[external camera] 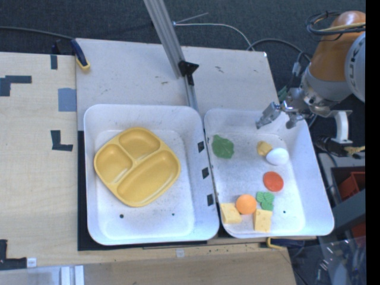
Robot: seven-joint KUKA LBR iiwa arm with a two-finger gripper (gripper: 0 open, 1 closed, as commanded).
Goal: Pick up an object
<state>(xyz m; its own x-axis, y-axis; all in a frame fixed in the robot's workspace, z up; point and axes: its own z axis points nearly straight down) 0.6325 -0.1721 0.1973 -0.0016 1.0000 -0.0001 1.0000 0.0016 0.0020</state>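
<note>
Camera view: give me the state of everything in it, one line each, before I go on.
Gripper: open, holding nothing, above the far end of the right bin.
Yellow plate: upright in the left bin.
Egg: lying in the right bin, touching a small yellow piece.
Green leaf: lying alone.
Red disc: flat.
Orange ball: between cheese cubes.
</note>
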